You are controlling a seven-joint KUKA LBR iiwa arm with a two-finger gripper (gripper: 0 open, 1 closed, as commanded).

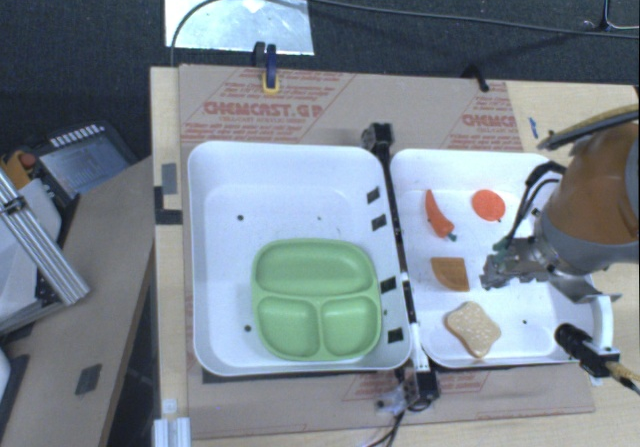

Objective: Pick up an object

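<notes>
Bins sat side by side on the bench. The left bin [215, 185] held a green divided tray [316, 297]. The right bin [520, 320] held an orange carrot-shaped piece [438, 214], a round orange disc [488, 204], a brown wedge [451, 273] and a tan bread-shaped slice [473, 328]. The gripper [497, 272] hung over the right bin just beside the brown wedge, with nothing visible between its fingers; their spread could not be made out.

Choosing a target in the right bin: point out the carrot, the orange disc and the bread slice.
carrot [437, 214], camera view, middle of its orange body.
orange disc [488, 204], camera view, centre of its top face.
bread slice [473, 328], camera view, centre of its pale surface.
</notes>
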